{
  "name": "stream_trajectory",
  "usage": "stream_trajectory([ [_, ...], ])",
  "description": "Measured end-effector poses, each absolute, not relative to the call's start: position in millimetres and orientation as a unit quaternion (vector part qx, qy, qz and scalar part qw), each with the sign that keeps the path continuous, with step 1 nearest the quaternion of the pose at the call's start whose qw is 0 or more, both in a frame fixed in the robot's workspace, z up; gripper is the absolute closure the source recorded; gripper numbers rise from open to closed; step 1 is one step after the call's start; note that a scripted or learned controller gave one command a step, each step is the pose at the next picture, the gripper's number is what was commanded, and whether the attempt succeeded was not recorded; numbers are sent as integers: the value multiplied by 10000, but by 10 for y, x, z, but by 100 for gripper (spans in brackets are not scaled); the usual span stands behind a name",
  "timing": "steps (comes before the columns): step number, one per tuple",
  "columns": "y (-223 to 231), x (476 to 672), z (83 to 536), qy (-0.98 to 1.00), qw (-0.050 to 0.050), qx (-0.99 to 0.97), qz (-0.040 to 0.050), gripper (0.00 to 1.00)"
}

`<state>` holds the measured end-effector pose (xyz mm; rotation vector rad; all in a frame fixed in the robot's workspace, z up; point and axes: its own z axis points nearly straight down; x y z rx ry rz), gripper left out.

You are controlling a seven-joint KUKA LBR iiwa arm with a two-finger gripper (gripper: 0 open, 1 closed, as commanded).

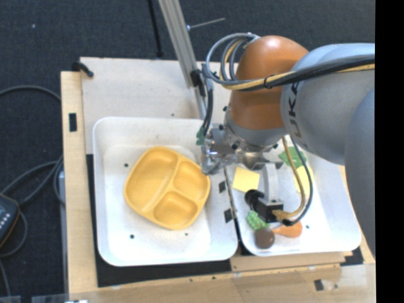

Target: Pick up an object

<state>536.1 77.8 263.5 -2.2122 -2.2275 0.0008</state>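
— Where do we stand with the claw (212,161)?

— We see it low over the seam where the two bins meet, just beside the right rim of the yellow plate (165,187). The arm's bulk covers most of it, so we cannot tell how wide it stands, and we make out nothing held in it.

— So the plate is our nearest candidate?

— We judge so. It lies flat in the left bin (108,137), compartments up. In the right bin (346,229) we have a yellow square (245,180) near the claw, and further off a green piece (255,220), a brown lump (264,238) and a carrot (290,230) bunched together.

— What could spoil it?

— We may come down on the bin walls instead of the rim. And a wide, shallow plate pinched at one edge may tip and slip free as we lift.
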Motion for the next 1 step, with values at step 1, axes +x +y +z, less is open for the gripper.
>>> stream_trajectory([
  [1,757,5363,2638,-7081,9,-7061,0,0],
])
